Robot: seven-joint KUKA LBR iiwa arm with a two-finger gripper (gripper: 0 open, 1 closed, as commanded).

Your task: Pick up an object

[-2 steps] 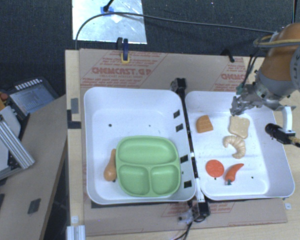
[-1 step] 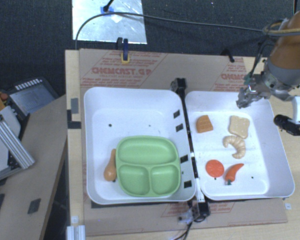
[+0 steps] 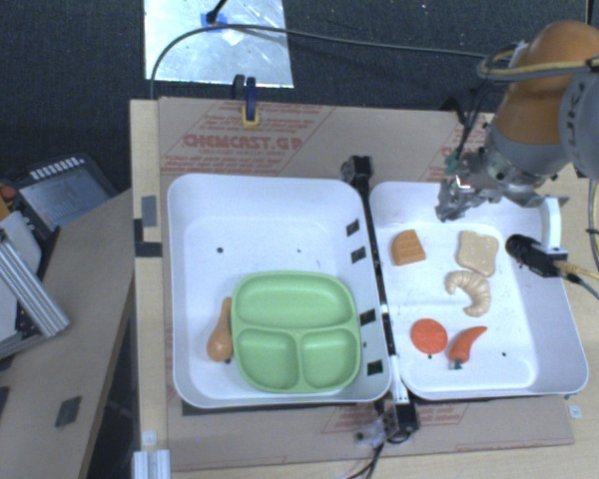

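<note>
Dark carpet surrounds a bench topped with printed brown cardboard (image 3: 280, 138), on which two shallow white bins sit side by side, touching along a black clipped seam. A reflective metal sheet (image 3: 218, 23) lies on the carpet beyond the bench, with a thin cable arcing across it. The arm (image 3: 554, 78) reaches in with its pincer (image 3: 453, 208) low over the far rim of the right bin (image 3: 559, 362); whether the pincer is open or closed cannot be told, since it reads as a dark blurred mass, and nothing is seen held in it. Just in front of the pincer and slightly toward the seam lies an orange block (image 3: 408, 247). Directly in front of it, a little nearer the camera, rests a pale bread-like slice (image 3: 478, 251), with a croissant (image 3: 469, 289) touching or almost touching the slice's near edge. Farther toward the near rim sit a red round piece (image 3: 428, 335) and a red-orange pepper (image 3: 466, 344), close together but apart. Bare white floor lies between the orange block and the seam, and along the near rim behind the pepper. Across the seam from the pincer, the left bin (image 3: 260, 208) holds a green divided tray (image 3: 296, 330) against its near wall, with a tan pear-shaped piece (image 3: 222, 332) just beside the tray's outer edge; the far half of that bin is bare.
</note>
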